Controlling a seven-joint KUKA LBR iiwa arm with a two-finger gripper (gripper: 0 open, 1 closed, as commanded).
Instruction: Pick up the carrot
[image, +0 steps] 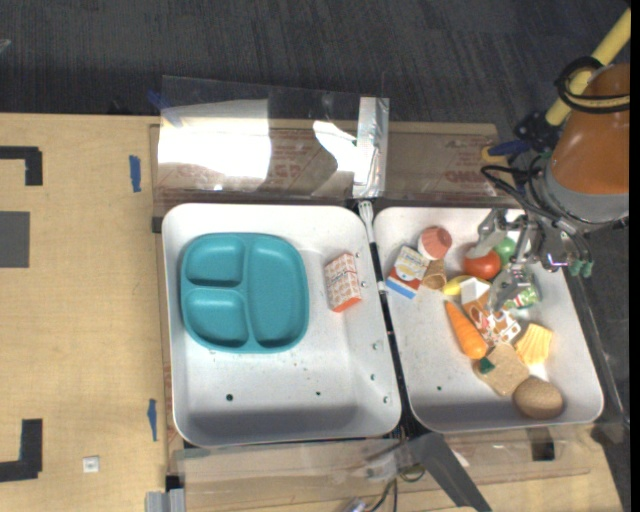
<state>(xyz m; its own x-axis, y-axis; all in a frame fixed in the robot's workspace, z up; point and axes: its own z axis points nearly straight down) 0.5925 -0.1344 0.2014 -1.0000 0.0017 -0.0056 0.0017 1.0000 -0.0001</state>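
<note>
1. The left bin (200, 400) holds a teal divided plate (244, 291) and, just beside the plate on its right, a small printed carton (343, 281) lying flat. None of this concerns the pick.
2. The right bin (430, 395) carries a crowded heap of toy food. Along its left part sit a small white and blue box (408, 268) and a pink round piece (435, 241).
3. The carrot (464, 329) lies near the middle of the right bin, flat on the floor, its length running at a slant from upper left to lower right. A yellow piece (453, 289) touches its upper end, and a cracker-like slab (506, 368) sits just beside its lower end.
4. It looks like a moulded toy: most likely light, stiff and smooth, so it should not crush but could slip or roll out of a shallow pinch. The best hold appears to be across the thick middle, fingers closing across the narrow width, where the left flank is free of neighbours.
5. Right of the carrot are a red tomato (482, 265), a yellow corn-like piece (535, 343) and a brown potato (539, 398).
6. The gripper (515, 262) hangs over the upper right of the heap, near the tomato and apart from the carrot; whether it is open or closed I cannot tell among the clutter.
</note>
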